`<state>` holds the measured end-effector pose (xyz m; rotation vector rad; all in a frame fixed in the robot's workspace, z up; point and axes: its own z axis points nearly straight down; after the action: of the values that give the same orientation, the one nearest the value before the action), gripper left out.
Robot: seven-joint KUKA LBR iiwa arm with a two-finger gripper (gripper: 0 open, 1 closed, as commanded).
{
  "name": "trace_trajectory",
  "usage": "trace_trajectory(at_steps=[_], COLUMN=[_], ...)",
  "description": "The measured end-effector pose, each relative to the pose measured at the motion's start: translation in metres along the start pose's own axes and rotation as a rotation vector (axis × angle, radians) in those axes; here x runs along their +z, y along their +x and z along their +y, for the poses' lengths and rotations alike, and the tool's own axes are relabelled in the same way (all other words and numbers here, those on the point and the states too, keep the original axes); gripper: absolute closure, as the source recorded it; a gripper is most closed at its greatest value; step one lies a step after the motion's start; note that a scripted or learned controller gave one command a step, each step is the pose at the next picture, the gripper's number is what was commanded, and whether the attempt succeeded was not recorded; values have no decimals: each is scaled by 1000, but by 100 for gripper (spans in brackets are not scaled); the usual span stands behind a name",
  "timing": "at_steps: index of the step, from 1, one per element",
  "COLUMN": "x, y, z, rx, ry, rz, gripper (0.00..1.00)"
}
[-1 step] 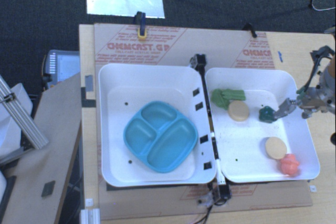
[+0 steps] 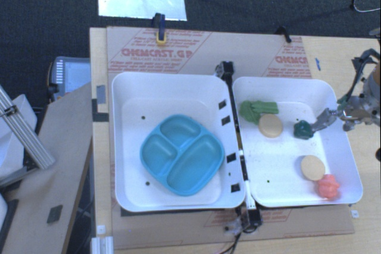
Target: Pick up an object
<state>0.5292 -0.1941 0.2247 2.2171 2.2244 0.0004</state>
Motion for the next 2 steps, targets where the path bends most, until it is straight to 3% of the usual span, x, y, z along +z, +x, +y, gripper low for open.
trace_trajectory(at_steps=[2], x=[86], y=[6], z=[-4], rx=[2], ry=[2], rz=[1], gripper=[0])
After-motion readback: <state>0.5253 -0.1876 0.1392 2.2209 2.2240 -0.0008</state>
